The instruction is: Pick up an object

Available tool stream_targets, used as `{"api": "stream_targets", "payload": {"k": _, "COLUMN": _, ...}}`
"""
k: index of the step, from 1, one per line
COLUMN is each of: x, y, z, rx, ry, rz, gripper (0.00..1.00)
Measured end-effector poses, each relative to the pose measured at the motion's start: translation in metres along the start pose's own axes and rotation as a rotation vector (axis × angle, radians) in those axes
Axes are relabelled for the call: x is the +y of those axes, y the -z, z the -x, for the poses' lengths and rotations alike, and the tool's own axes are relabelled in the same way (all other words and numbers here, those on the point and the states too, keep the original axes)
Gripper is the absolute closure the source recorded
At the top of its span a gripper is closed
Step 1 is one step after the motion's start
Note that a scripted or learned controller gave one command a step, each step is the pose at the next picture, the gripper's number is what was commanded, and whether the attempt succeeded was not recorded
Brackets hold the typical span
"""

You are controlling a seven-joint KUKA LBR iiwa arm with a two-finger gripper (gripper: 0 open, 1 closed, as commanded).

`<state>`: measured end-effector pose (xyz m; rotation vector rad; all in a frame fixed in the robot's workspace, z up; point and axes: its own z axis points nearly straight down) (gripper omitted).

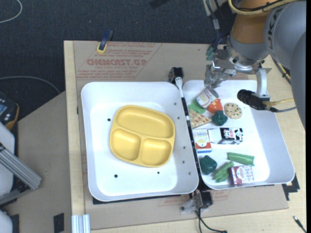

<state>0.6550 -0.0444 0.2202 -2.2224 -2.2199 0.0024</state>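
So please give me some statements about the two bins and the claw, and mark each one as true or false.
1. The yellow tray lies in the left bin. True.
2. The yellow tray has three compartments. True.
3. The cookie lies in the left bin. False: it lies in the right bin, near its far end.
4. The claw hangs over the left bin. False: it is over the far end of the right bin, just above a small tilted bottle.
5. The red carton sits at the near end of the right bin. True.
6. The tray's compartments hold green vegetables. False: they hold nothing.
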Motion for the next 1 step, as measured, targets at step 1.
{"api": "stream_targets", "payload": {"k": 1, "x": 0.0093, "y": 0.005, "z": -0.0137, "rx": 0.0, "ry": 0.003, "rz": 0.006, "gripper": 1.0}}
